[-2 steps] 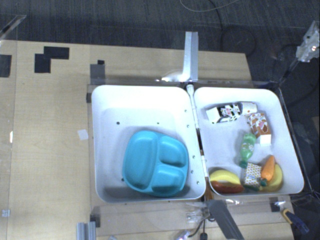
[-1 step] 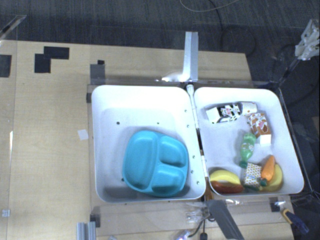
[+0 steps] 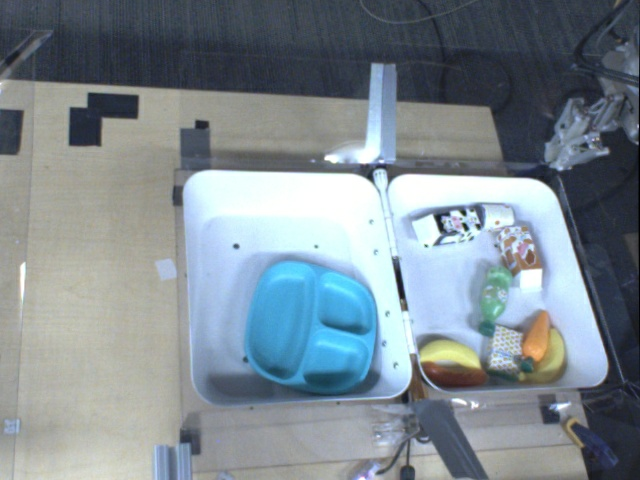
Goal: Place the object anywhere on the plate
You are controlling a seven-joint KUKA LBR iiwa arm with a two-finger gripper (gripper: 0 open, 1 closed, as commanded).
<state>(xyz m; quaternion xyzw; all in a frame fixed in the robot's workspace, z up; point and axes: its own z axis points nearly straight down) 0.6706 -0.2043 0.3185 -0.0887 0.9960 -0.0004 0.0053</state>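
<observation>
A blue plate (image 3: 312, 326) with three compartments lies in the left bin (image 3: 220, 218), toward its front. The right bin (image 3: 570, 228) holds several objects: a cow-patterned carton (image 3: 458, 225), a brown-and-white packet (image 3: 517, 247), a green bottle (image 3: 493, 299), an orange carrot (image 3: 537, 335), a small patterned box (image 3: 505, 346) and a banana (image 3: 448, 351). My gripper (image 3: 578, 138) hangs past the right bin's far right corner, off the bench, far from the plate and from all the objects. Nothing shows in it.
A metal post (image 3: 383, 113) stands behind the wall between the two bins. A small white block (image 3: 530, 280) sits beside the green bottle. A reddish fruit (image 3: 457, 374) lies under the banana at the front wall. Cables run across the dark floor behind.
</observation>
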